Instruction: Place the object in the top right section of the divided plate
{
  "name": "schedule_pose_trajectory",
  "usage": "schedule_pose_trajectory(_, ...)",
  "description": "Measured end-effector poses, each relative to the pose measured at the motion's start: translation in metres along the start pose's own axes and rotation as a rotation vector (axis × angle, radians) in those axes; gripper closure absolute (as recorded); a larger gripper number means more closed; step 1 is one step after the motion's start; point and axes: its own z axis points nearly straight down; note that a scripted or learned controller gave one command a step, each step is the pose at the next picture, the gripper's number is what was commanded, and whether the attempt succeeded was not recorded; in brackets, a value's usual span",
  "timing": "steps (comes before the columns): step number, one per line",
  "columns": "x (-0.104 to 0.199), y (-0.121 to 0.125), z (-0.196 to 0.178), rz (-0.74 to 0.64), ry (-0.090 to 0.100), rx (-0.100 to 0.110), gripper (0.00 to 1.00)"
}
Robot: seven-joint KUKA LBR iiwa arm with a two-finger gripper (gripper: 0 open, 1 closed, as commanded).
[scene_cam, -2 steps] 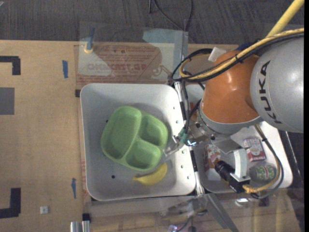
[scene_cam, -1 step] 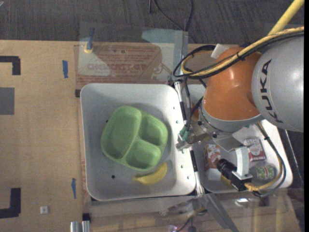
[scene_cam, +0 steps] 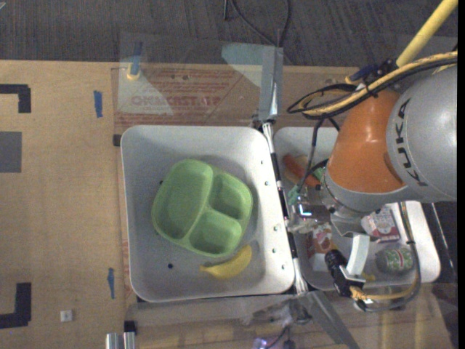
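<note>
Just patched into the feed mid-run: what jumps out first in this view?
The green divided plate sits in the middle of the left white bin, with a yellow banana lying in the bin against the plate's lower edge, not in any section. On the right, the grey arm with its orange band hangs over the right bin, covering much of it, with small packaged items beside it.

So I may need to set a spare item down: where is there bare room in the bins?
Left bin: bare floor left of and above the green divided plate; a banana crowds its lower edge. Right bin: crowded with small items under the arm.
</note>
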Motion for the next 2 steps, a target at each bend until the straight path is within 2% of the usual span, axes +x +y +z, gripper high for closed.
schedule_pose_trajectory(1, 0.052, -0.004, 0.000, -0.359, 0.000, -0.001, 1.00)
schedule_pose_trajectory(2, 0.079, 0.014, 0.020, -0.696, -0.002, -0.004, 1.00)
